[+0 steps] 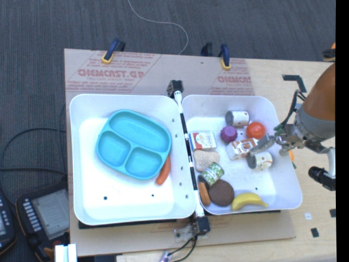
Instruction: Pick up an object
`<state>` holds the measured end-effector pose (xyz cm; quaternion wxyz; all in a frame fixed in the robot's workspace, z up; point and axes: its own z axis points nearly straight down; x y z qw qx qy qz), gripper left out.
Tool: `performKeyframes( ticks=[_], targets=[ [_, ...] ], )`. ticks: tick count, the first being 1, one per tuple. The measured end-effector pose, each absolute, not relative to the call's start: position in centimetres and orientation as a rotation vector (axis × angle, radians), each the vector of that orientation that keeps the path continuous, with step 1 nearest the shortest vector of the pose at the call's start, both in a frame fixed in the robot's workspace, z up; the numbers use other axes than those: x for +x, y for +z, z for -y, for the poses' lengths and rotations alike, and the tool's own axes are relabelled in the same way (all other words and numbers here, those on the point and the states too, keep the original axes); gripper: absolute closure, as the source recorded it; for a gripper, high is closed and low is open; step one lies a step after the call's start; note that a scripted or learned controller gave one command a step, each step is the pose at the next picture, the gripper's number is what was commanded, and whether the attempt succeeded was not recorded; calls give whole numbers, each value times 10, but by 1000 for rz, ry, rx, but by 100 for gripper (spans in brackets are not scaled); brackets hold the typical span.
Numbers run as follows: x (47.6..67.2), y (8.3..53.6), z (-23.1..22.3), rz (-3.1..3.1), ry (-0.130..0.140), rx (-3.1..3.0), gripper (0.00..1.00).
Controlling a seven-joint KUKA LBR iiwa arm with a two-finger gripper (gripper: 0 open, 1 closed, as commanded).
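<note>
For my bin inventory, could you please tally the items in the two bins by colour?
Blue: 1, divided plate
Orange or red: 4, carrot, tomato, carton, second carrot
Purple: 1, plum
Yellow: 1, banana
Brown: 2, cookie, bread
Green: 1, can
White or grey: 3, can, cup, packet
Total: 13

Open floor beside blue tray (pixel 134 144)
</note>
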<state>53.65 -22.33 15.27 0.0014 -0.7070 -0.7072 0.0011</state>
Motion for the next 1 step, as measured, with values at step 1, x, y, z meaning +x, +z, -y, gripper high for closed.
performKeyframes(
  ticks=[1],
  targets=[
    [530,105,184,2229,-4,-2230,0]
  ],
)
